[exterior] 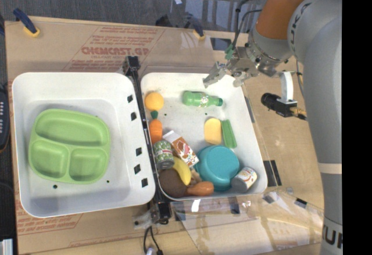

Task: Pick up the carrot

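Approach phase, I'd say: the grey two-finger hand (224, 75) hovers spread and empty over the far edge of the right white bin (251, 126), while the small orange carrot (155, 130) lies against its left wall, so next comes a leftward, nearward reach and descent.

We see the arm (314, 27) cut off by the top and right edges. The teal bowl (220, 166) hides part of the can (245, 179) beside it. The banana (182, 170) overlaps the brown item (171, 183), whose identity we cannot tell.
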